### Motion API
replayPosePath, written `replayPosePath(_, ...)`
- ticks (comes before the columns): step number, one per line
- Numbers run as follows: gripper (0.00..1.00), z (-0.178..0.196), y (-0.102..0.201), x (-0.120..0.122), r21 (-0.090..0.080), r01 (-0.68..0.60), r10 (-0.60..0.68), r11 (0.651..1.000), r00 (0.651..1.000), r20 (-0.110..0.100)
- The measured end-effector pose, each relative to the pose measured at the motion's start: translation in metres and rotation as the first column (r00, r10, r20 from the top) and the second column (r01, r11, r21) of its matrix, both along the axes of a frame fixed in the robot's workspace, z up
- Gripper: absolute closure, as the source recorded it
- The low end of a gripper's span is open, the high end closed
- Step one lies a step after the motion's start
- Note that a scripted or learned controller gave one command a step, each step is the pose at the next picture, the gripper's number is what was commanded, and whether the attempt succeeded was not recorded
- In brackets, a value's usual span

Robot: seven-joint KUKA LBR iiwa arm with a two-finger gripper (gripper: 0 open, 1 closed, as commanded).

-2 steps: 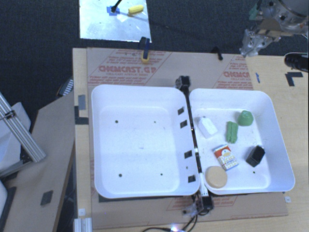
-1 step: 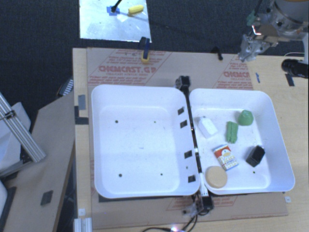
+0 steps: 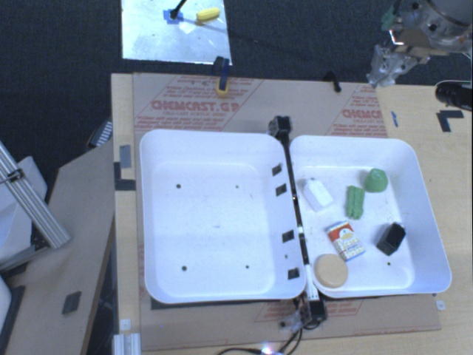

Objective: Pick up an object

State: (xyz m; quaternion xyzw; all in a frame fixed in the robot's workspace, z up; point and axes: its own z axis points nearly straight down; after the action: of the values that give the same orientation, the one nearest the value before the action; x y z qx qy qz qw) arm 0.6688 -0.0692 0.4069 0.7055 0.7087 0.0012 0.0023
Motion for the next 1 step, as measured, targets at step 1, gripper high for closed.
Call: replayPosePath(1, 1.0, -0.011, -0.0038, -0.0001, 0.0, 0.003, -0.003, 1.0, 1.0, -0.002)
